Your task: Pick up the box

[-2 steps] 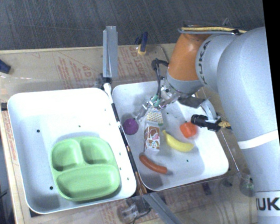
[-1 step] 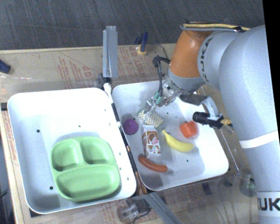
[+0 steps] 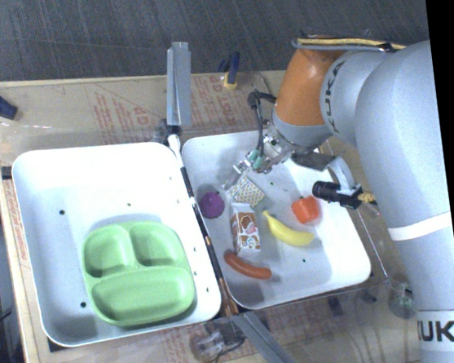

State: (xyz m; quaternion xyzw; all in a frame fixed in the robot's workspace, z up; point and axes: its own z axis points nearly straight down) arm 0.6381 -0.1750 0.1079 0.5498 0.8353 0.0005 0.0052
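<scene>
The box [image 3: 246,230] is a small upright carton with a printed picture on its face, standing in the middle of the right bin [image 3: 348,264]. My gripper [image 3: 249,184] reaches down from the orange-banded wrist [image 3: 306,93] into the bin's upper middle. It hangs just above and behind the box, apart from it. Nothing of the box is between its tips.
Around the box lie a purple ball [image 3: 211,203] to its left, a yellow banana [image 3: 289,230] and an orange-red fruit [image 3: 305,210] to its right, and a sausage [image 3: 247,266] in front. The left bin [image 3: 45,240] holds a green divided plate [image 3: 138,274].
</scene>
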